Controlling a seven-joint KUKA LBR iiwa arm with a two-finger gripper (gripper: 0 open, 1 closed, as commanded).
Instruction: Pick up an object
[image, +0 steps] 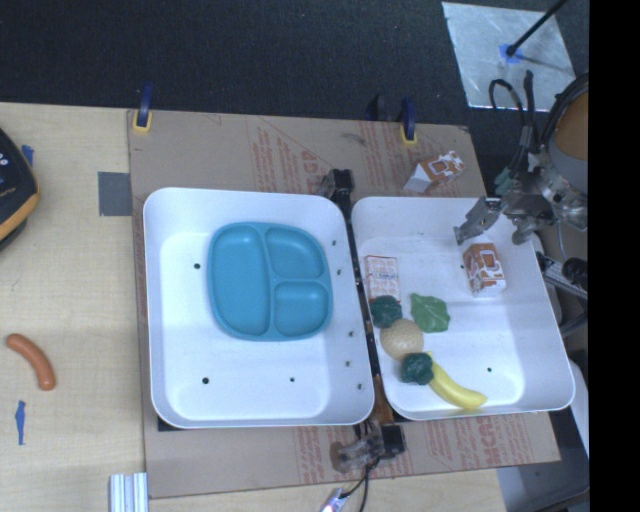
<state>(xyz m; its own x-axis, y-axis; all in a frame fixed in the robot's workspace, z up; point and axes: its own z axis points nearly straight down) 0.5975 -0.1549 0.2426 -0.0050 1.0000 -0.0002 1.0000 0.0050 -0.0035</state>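
The end effector (497, 222) hangs over the far right part of the right bin (520, 330), its two fingers spread apart and gripping nothing. Just near of it lies a small orange-and-white carton (484, 269) on the bin floor — its long axis runs roughly far to near, tilted slightly to the right at the near end. It sits between the finger tips' line and the bin's right wall, apart from the other items.

Along the right bin's left side lie a flat printed packet (381, 273), long axis far to near, then a dark green lump (386, 311), a green leafy piece (431, 313), a pale round item (402, 338), another dark green piece (417, 369) and a yellow banana (458, 389) pointing near-right.

The left bin (180, 370) holds a blue divided plate (270, 279). On the tabletop (70, 290) at the left lies a sausage (32, 360) — outside both bins.
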